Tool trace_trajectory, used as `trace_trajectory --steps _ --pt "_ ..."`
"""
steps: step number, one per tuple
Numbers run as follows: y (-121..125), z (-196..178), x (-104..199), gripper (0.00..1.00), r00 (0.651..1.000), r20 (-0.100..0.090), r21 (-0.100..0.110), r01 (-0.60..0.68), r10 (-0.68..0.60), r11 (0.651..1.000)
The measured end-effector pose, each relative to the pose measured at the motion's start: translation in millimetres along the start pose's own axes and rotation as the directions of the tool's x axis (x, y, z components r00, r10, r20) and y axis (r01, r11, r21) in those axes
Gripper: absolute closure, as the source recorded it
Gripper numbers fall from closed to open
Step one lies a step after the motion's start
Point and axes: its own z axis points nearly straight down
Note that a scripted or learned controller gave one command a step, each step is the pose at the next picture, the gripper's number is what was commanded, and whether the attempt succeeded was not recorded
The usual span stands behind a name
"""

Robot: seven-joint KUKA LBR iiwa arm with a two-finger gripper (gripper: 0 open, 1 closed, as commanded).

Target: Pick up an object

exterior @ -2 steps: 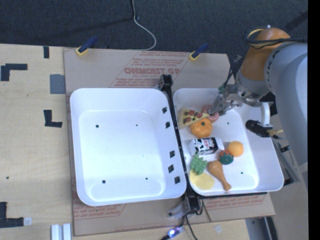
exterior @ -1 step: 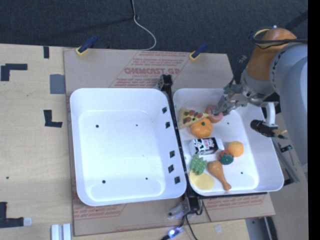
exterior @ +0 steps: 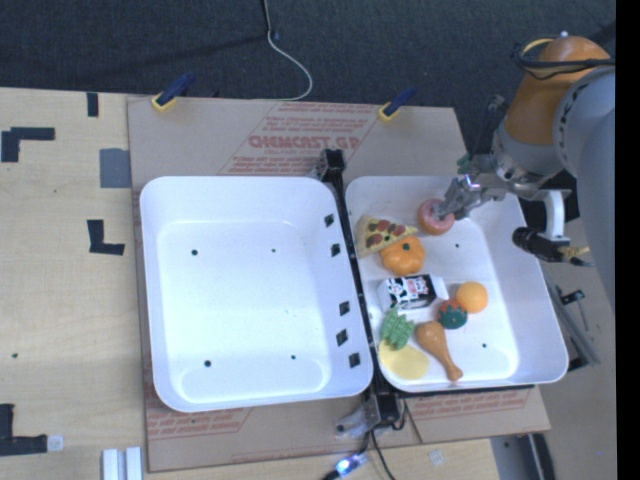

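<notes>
The gripper (exterior: 452,204) sits right at a pink donut (exterior: 436,217) in the right bin (exterior: 530,343); whether it grips the donut is unclear. That bin also holds a pizza slice (exterior: 383,233), orange (exterior: 471,297) and drumstick (exterior: 438,346).

Red "CHEMCAST GP" print (partly faint), on cardboard sheet (exterior: 290,133) beneath bins

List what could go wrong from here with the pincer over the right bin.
1. The pincer sits at the pink donut near the right bin's far edge; a ring shape may slip out as the pincer lifts.
2. The pizza slice and orange pumpkin lie close beside the donut, so a slightly off descent could nudge them instead.
3. The far rim is close, so the donut could get pushed against the wall.
</notes>
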Motion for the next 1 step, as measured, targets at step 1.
trace_trajectory --steps 1 --pt "-8.6 40.9 -12.0 1.0 1.0 -0.002 -0.003 -0.001 0.001 1.0"
